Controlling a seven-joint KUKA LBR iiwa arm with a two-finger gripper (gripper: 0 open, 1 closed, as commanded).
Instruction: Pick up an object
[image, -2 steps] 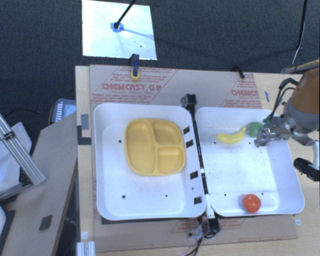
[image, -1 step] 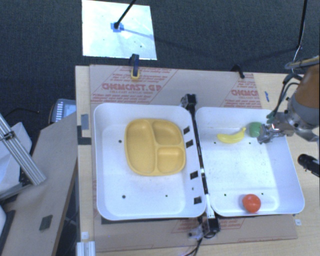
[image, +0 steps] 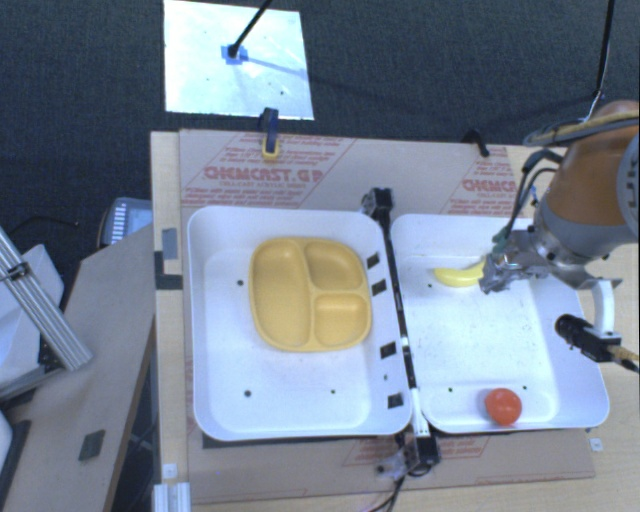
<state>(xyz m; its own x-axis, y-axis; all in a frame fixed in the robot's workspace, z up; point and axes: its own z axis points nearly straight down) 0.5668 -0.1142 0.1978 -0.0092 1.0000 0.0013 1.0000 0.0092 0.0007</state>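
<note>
Tomato (image: 503, 405) lies untouched; gripper (image: 493, 277), finger state indiscernible, touches banana (image: 457, 276) and should centre over it before closing.

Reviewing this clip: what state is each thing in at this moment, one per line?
Banana: lying flat in the right bin, far end, claw at its right tip.
Tomato: resting untouched by the right bin's near edge.
Yellow plate: lying upright in the left bin, compartments empty.
Claw: lowered to the banana; grip unclear.

Even, bright overhead light; slightly soft focus.
</note>
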